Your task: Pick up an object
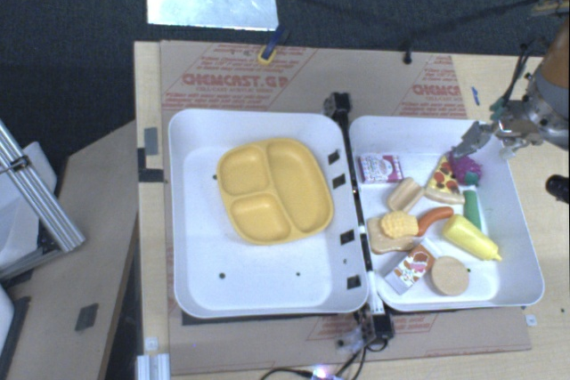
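End effector (pixel 474 141) poised over the far edge of the right bin (pixel 525 227), jaw state impossible to tell, nothing visibly held.

Hovering just above the purple toy (pixel 465 166) and pizza slice (pixel 443 181), both near the right bin's far right corner. Likely light, rigid plastic play food: little weight, no give, smooth enough to slip under a shallow pinch. Best taken across the narrow width of the purple toy, or across the straight sides of the pizza slice, low and square. Crowded beside a green bottle (pixel 472 211), sausage (pixel 433 218) and yellow bottle (pixel 471 238), so risk of nudging neighbours. Round cookie (pixel 450 275) near the bin's near edge probably too flat and wide. Yellow divided plate (pixel 273 190) lying alone in the left bin (pixel 200 280), awkward for two fingers except at its rim.
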Motion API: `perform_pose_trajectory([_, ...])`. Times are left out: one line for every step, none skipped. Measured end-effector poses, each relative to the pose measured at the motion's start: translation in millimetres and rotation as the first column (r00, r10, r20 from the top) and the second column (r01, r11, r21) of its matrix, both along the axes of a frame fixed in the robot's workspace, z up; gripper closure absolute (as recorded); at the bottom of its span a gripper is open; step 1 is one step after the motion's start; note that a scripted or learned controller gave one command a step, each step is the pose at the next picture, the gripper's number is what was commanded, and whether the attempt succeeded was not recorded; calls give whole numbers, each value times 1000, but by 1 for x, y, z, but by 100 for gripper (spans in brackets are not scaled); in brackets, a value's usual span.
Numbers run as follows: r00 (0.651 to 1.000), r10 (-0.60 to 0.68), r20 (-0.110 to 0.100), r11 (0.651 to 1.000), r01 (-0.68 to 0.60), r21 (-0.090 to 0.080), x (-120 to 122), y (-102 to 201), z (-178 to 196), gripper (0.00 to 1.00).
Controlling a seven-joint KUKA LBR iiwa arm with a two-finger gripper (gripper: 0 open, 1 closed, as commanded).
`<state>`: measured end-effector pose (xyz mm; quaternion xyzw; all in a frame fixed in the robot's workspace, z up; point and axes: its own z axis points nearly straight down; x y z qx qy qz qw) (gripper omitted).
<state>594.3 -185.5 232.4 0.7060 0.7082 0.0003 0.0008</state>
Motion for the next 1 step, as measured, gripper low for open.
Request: perform_pose_trajectory([1000, -1, -3, 1000, 1, 1, -4, 5, -43, 0])
